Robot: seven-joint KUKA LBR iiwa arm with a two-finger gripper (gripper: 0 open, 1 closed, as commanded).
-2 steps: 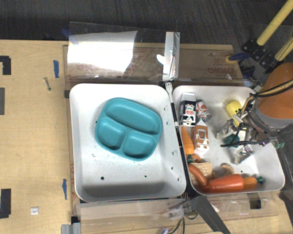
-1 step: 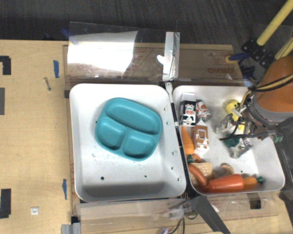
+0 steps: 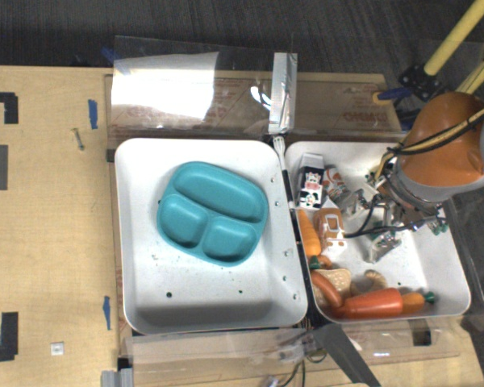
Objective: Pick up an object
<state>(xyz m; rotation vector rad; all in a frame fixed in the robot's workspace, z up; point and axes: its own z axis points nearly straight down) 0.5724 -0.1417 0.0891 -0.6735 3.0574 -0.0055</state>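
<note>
Camera view: left bin (image 3: 137, 216) holds a teal divided tray (image 3: 212, 210). Right bin (image 3: 448, 256) has toy food: carrot (image 3: 379, 302) at 6 o'clock, hotdog (image 3: 325, 289) at 7. Arm's jaws (image 3: 385, 230) sit low mid-bin; can't tell how they stand.

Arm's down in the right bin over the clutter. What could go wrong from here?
1. The items in the right bin lie crowded along its left and near sides; the gripper may catch two or none.
2. The large carrot lies against the near wall, which may block a grasp.
</note>
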